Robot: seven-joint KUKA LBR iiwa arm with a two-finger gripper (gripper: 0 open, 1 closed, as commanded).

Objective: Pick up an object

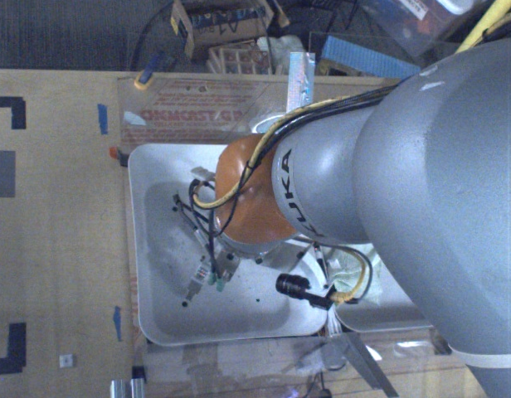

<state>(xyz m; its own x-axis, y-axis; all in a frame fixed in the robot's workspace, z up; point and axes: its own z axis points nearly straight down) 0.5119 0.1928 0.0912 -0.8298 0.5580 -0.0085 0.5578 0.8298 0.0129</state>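
The grey KUKA arm (421, 214) fills the right of the camera view and bends down over the left white bin (152, 247), its glossy orange band (247, 193) hanging above the bin's middle with black and yellow cables looped around it. Below the band the gripper (207, 279) points toward the bin floor near the lower centre, a small cluster of metal parts with a green-tinted tip; at this size and blur I cannot tell how it is set or whether anything sits in it. No loose object for picking can be made out with certainty: the bin floor shows a few tiny dark specks (186, 304) just beside the gripper tip, too small to identify. The bin is shallow, smooth white plastic with rounded corners and a faintly scuffed, dull floor. To its right, the rim of the second bin (380, 317) peeks out under the arm, with a pale yellowish crumpled item (348, 276) partly hidden above it. The bench (56, 222) is flat, light wood.
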